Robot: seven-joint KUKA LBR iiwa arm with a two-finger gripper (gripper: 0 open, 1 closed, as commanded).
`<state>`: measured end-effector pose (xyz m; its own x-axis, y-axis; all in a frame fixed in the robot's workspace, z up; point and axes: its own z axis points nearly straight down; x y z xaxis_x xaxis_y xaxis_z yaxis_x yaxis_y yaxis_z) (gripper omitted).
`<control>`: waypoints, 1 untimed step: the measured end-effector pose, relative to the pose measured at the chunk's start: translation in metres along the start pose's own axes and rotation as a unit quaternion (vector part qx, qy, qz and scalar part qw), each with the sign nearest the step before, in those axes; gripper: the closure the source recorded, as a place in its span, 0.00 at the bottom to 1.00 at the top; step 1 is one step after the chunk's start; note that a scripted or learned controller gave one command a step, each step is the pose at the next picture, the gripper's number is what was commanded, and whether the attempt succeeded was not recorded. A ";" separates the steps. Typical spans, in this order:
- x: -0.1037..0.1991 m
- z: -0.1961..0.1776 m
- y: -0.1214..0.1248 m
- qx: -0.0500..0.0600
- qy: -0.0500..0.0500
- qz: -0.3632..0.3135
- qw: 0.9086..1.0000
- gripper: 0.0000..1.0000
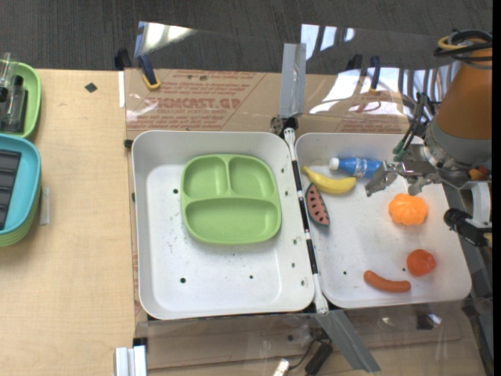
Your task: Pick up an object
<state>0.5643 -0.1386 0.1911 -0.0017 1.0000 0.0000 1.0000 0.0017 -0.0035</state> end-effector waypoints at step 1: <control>0.023 0.094 0.012 -0.001 0.000 -0.171 0.985 0.00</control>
